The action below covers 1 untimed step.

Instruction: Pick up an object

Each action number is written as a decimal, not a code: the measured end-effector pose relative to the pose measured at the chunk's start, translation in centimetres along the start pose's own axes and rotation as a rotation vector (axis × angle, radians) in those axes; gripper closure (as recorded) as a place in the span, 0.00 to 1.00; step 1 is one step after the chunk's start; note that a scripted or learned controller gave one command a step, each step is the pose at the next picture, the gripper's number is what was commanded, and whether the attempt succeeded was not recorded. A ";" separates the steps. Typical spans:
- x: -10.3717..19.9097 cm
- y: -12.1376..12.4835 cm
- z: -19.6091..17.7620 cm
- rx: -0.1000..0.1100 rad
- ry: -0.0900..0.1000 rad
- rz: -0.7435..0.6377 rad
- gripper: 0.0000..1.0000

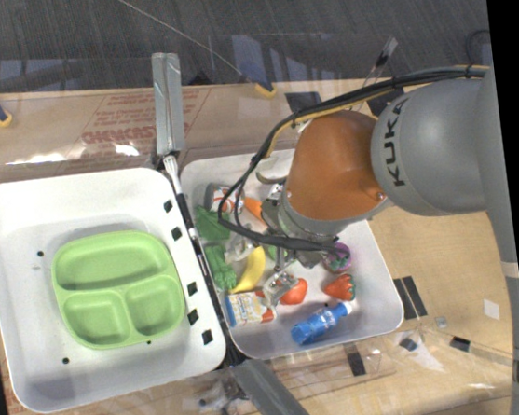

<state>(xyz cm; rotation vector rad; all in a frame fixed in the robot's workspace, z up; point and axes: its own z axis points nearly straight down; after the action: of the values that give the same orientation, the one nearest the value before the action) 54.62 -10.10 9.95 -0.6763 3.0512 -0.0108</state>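
The right bin [385, 313] holds a heap of small toys: a yellow banana [251, 270], a red tomato-like piece [293, 292], a red strawberry-like piece [339, 287], a blue bottle [317, 324], a small carton [244, 309], a purple piece [341, 256], green leafy pieces [211, 231] and an orange piece [254, 208]. My gripper [280, 274] reaches down into the middle of this heap, just right of the banana and above the tomato piece. The orange wrist band and grey arm cover the bin's upper right part.
The left bin [15, 279] holds a green three-compartment tray [116, 287]. A grey metal bar [168, 105] stands upright between the bins at the back. Brown bench surface lies right of the right bin, with small black markers.
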 end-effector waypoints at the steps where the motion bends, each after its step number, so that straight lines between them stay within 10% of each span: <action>1: 0.4 0.4 -0.1 0.006 -0.003 0.000 0.00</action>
<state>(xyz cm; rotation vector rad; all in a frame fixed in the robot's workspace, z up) 54.08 -9.90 10.01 -0.6760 3.0472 -0.0190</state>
